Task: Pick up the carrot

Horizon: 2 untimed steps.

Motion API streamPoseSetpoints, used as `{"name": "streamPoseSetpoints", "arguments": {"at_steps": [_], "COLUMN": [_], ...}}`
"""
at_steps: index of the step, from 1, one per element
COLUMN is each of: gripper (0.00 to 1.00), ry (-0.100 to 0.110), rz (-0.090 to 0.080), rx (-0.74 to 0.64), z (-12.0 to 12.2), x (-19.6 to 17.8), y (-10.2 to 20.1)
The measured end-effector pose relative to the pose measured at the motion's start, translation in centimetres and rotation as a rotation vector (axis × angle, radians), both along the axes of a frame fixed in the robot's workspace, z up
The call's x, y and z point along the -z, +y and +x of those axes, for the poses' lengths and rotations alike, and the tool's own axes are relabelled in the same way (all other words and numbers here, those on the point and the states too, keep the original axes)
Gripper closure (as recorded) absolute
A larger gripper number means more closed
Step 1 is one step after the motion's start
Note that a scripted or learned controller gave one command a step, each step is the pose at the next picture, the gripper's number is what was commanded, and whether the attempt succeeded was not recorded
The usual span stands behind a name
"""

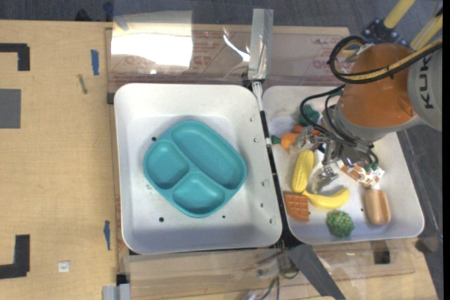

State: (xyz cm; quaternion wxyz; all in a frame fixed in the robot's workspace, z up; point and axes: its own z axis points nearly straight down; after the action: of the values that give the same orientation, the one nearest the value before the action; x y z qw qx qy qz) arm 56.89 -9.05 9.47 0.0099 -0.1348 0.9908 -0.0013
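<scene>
Hovering gripper (325,175): over the right bin (411,218), beside the corn (303,170); finger spread cannot be told.
Carrot (289,140): orange, near the bin's left wall, up-left of gripper, apart from it.
Counts: two bins, one teal tray (195,166) in left bin (133,151), one banana (329,199), one broccoli (340,223).

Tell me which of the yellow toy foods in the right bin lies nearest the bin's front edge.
The curved yellow plastic banana, lying crosswise between the orange waffle piece and green broccoli. The yellow corn cob stands lengthwise farther back.
</scene>
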Motion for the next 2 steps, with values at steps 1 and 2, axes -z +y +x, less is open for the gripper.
{"name": "streamPoseSetpoints", "arguments": {"at_steps": [1,2], "gripper": [0.00,1.00], "ry": [0.072,0.029], "rz": [0.008,0.007], "rx": [-0.010,-0.003], "z": [8.9,9.7], "x": [1.1,-0.5], "y": [-0.5,-0.4]}}
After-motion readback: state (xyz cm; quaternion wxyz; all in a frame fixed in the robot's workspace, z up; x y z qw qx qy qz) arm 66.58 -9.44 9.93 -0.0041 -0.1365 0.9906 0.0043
